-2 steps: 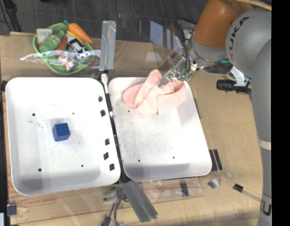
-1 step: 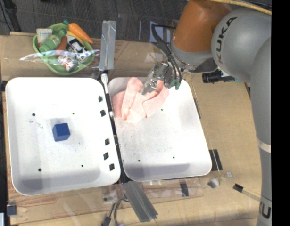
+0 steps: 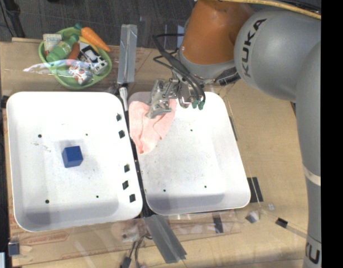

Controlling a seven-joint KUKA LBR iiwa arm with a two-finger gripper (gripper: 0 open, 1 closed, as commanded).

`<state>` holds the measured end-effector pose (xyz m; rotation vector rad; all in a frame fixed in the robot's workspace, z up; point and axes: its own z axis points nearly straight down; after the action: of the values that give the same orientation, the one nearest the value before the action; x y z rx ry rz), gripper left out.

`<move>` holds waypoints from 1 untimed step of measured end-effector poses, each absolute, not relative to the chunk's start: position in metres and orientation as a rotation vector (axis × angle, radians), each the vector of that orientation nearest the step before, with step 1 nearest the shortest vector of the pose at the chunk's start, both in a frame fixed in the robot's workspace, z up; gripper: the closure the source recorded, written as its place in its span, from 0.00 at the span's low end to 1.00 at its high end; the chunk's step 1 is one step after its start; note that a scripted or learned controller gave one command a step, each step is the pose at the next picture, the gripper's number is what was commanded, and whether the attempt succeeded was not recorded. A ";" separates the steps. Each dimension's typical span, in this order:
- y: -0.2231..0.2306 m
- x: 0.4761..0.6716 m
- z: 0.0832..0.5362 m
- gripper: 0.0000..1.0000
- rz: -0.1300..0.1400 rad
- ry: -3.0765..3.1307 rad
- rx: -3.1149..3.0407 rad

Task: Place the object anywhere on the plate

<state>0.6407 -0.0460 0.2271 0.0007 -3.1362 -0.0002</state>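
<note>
A small blue cube (image 3: pixel 72 156) lies in the left bin (image 3: pixel 26 116), left of its middle. A pale pink flat piece (image 3: pixel 149 128), which looks like the plate, rests against the upper-left corner of the right bin (image 3: pixel 227 166). My gripper (image 3: pixel 160 104) hangs over the top edge of that pink piece, far from the cube. The metal of the wrist hides the part of the pink piece beneath it.
A green bowl (image 3: pixel 59 78) holding toy food, a carrot among it, stands on the bench behind the left bin. A grey bar (image 3: pixel 126 52) lies upright between the bowl and the arm. Black clips (image 3: pixel 126 169) line the wall between the bins.
</note>
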 end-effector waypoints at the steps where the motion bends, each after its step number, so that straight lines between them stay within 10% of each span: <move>1: 0.008 0.640 0.237 1.00 0.002 -3.141 0.009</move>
<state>0.6401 0.0083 0.2365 0.0092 -3.1407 0.0018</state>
